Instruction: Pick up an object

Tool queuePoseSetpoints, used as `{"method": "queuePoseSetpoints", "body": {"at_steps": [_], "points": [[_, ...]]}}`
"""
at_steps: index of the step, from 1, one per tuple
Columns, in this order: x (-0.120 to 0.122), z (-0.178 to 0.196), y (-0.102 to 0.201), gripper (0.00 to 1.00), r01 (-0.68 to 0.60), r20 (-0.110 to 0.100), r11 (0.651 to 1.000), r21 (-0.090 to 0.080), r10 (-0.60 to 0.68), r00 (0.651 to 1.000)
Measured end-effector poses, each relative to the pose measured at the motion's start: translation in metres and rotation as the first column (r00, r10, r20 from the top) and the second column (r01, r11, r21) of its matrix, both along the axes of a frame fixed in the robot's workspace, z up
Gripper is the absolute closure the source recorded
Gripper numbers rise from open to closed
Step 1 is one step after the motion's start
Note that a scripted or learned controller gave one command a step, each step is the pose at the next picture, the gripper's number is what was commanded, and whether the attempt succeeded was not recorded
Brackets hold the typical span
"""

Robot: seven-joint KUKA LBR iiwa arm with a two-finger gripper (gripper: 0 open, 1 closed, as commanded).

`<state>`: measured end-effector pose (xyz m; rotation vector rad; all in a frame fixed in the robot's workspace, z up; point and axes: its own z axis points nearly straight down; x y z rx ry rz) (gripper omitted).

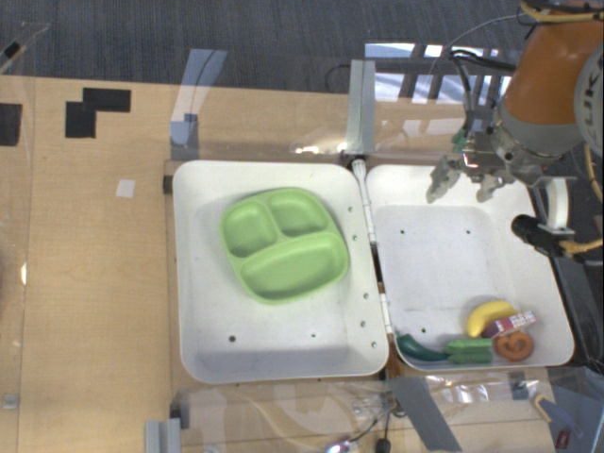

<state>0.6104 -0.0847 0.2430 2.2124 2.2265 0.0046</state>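
Camera view | gripper (464,185) spread, empty, over far edge of right bin (453,243) | banana (488,316), tomato (514,345), green vegetable (444,350) at that bin's near corner | step: approach; next: travel toward near corner, descend over one item.

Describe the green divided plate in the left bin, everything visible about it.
The green divided plate is a light green, rounded-square dish that looks like matte plastic. Raised ridges split it into three compartments: two smaller ones toward the far side and one large one toward the near side. All three hold nothing. It lies flat and right side up, turned at a slight angle, near the middle of the left bin, touching nothing but the bin's floor.
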Motion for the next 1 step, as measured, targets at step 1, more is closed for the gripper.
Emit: {"method": "queuePoseSetpoints", "body": {"at_steps": [1], "points": [[-0.002,-0.0485,0.0093,0.0,-0.051,0.0,0.999,0.0,0.051,0.999]]}}
